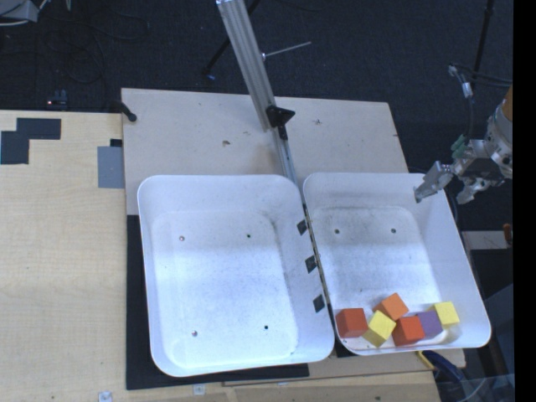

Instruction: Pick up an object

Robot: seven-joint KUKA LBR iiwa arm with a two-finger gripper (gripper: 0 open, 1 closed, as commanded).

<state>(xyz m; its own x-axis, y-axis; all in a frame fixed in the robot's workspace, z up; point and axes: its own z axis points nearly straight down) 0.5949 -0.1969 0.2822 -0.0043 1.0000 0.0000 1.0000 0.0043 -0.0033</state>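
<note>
Open-fingered, the end effector (pixel 448 184) hovers over the right bin's (pixel 469 262) far rim, well apart from the blocks (pixel 398 318).

Bins (pixel 226 266) white plastic, smooth, speckled with dirt. Desk (pixel 59 249) pale wood. Post (pixel 251 65) shiny metal. Blocks (pixel 394 321) matt.

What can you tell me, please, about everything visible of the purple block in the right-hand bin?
The purple block is a small cube, matte and plain, in a pale violet. It rests on the floor of the right bin, near the front right corner. It sits packed in a cluster, with a red-orange block against its left side and a yellow block at its right. The gripper is up at the bin's far right rim, well away.
</note>
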